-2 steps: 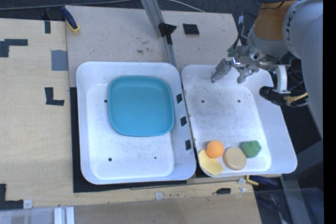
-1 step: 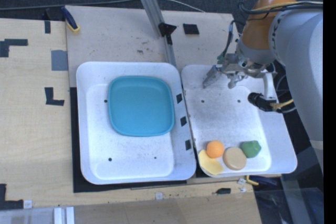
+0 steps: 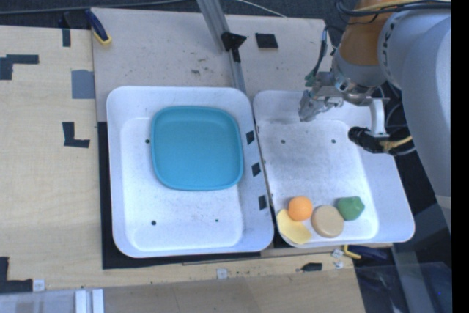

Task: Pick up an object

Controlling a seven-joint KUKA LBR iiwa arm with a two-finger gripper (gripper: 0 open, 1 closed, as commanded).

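Along the front edge of the right bin (image 3: 322, 157) lie four small objects: an orange ball (image 3: 299, 208), a tan round piece (image 3: 327, 221), a green piece (image 3: 351, 207) and a flat yellow piece (image 3: 292, 231) partly under the ball. My gripper (image 3: 311, 109) hangs over the far left part of the same bin, well away from them. Nothing shows between its fingers.
The left bin (image 3: 132, 179) holds a square blue plate (image 3: 196, 147). A slanted metal pole (image 3: 212, 11) rises behind the bins. A dark cable clip (image 3: 370, 139) and cables hang from the arm over the right bin's right side.
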